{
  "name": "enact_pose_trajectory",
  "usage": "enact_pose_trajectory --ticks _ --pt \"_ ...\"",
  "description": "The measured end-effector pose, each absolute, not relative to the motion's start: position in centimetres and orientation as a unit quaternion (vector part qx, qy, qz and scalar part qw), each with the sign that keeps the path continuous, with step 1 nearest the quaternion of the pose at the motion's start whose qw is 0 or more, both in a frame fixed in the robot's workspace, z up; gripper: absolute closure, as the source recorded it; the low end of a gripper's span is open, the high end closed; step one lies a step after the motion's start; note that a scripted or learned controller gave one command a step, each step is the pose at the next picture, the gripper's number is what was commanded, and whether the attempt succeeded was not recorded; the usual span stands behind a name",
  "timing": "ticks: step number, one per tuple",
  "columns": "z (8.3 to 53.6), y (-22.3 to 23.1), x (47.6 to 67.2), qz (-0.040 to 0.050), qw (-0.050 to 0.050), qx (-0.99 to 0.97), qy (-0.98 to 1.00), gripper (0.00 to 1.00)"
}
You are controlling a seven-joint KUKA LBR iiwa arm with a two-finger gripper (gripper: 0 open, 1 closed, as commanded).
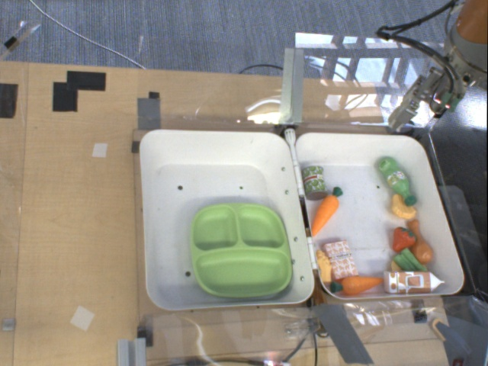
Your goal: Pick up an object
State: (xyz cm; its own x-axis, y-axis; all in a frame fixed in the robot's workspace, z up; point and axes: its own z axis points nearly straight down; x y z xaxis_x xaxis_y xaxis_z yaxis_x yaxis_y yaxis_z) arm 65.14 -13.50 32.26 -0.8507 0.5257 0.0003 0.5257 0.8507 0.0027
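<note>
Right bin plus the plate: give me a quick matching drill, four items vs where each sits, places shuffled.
Items:
1. green plate
2. green bottle
3. small can
4. white bottle with orange label

Places:
A. right bin, near edge, lying on its side
B. left bin
C. right bin, far right part
D. right bin, by the divider, just above a carrot

Pairs: 1-B, 2-C, 3-D, 4-A

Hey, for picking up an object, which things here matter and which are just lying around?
For the job:
hand
right bin
carrot
green bottle
small can
white bottle

Just lying about:
green plate
left bin
tape marks
</note>
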Motion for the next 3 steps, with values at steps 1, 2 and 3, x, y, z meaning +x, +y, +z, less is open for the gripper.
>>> enact_pose_trajectory --ticks 1,2,3 --pt "34.2 -13.7 65.4 0.0014 0.01 0.273 0.962 1.0" --pt "35.5 -13.6 65.6 0.0016 0.016 0.27 0.963 1.0" --pt "42.6 -18.0 66.1 0.0005 0.007 0.331 0.944 1.0"
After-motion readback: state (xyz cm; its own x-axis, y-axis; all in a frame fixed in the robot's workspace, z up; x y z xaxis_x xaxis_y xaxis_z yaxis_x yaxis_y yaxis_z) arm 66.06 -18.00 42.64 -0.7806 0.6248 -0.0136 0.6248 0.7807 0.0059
